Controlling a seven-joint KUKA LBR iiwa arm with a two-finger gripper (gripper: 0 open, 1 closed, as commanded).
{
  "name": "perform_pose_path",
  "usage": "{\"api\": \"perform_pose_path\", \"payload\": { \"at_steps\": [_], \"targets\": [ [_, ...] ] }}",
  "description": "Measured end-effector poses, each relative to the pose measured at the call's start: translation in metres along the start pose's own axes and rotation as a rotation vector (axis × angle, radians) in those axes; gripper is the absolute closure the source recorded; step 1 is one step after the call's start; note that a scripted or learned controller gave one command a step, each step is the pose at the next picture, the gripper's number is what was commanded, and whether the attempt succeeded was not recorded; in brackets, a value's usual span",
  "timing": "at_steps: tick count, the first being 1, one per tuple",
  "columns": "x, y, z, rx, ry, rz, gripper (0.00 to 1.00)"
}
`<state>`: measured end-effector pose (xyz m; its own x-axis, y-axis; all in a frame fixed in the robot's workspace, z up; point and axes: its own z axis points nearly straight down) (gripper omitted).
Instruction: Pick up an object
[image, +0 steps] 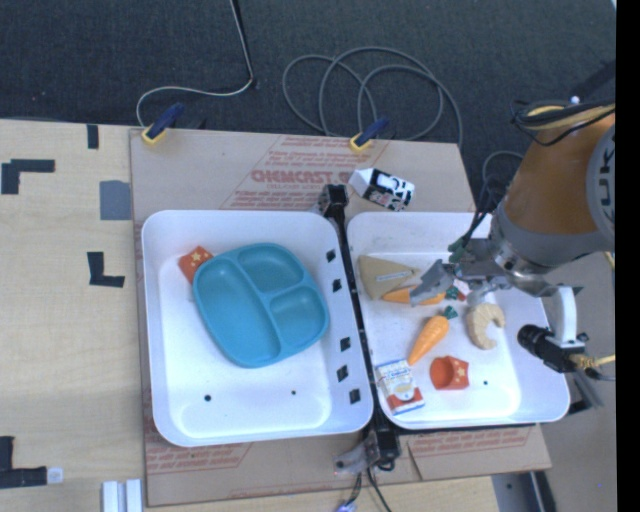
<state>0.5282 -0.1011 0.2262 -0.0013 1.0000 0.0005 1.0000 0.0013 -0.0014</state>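
My gripper (447, 283) hangs low over the right bin (500, 400), in its upper middle part. Just under and left of it lie a tan wedge (383, 272) and a small orange piece (412, 295), and the gripper's tip overlaps the orange piece's right end. A toy carrot (430, 338) lies below the gripper. A beige bread-like piece (485, 325) sits to the right of the carrot. Nearer the front are a red item (450, 372) and a small carton (400, 387). I see nothing lifted.
The left bin (170, 390) holds a blue divided plate (262, 303) and a red-orange item (195, 262) at the plate's upper left. A black-and-white object (383, 188) lies on the cardboard behind the bins. Cables loop at the back. A black divider (345, 300) runs between the bins.
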Motion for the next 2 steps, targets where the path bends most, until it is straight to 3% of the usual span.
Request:
{"api": "perform_pose_path", "payload": {
  "at_steps": [1,2],
  "targets": [
    [-0.0238,-0.0024,0.1321,0.002,0.0,0.001,0.0],
    [-0.023,-0.0025,0.1228,0.003,0.001,0.001,1.0]
  ]
}}
